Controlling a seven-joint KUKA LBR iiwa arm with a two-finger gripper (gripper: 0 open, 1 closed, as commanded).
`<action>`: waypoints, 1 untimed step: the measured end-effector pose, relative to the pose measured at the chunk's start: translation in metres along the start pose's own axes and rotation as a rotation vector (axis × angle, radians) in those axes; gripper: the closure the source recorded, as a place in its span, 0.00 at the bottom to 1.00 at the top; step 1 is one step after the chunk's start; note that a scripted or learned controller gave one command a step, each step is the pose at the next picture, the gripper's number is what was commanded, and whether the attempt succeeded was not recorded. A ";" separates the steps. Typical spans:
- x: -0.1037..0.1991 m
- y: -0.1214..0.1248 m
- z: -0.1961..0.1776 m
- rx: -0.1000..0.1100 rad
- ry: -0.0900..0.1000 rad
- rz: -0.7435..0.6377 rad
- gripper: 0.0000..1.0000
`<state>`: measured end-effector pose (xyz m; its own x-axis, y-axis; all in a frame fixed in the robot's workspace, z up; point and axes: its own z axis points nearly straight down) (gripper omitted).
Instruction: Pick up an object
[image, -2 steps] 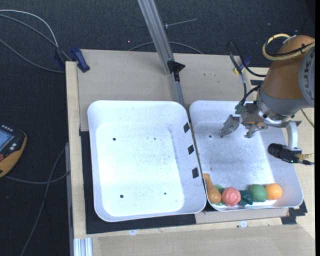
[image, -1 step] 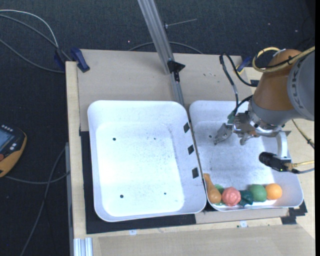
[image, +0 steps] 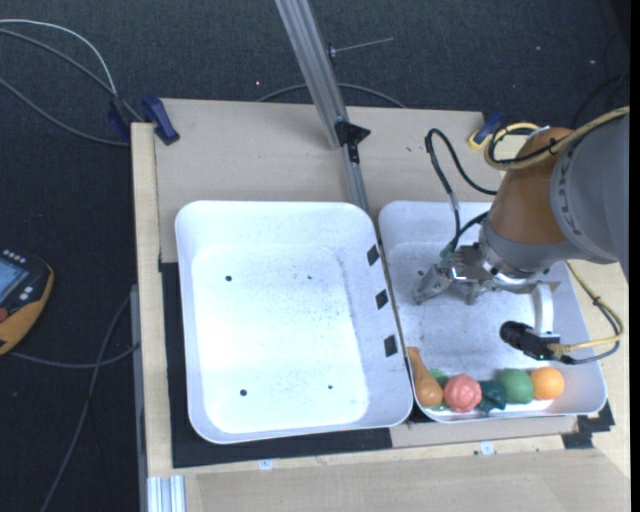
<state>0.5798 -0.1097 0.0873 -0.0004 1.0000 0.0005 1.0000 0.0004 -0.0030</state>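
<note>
Along the near wall of the right bin (image: 420, 235) lies a row of small toys: an orange carrot-shaped piece (image: 424, 380), a pink-red ball (image: 462, 392), a teal piece (image: 493, 398), a green ball (image: 517, 385) and an orange ball (image: 547, 381). My gripper (image: 446, 294) hangs over the bare middle of that bin, up and to the left of the row and apart from it. Its two metal fingers are spread open and hold nothing.
The left bin (image: 200, 300) sits beside the right one, with black clips on the wall they share. A metal pole (image: 325, 80) slants in from the top. A black cable plug (image: 525, 340) hangs off the arm above the green ball.
</note>
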 end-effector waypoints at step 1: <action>0.000 0.001 -0.013 -0.005 0.000 0.000 1.00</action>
<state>0.5810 -0.1097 0.0998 -0.0002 1.0000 0.0002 1.0000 0.0002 0.0016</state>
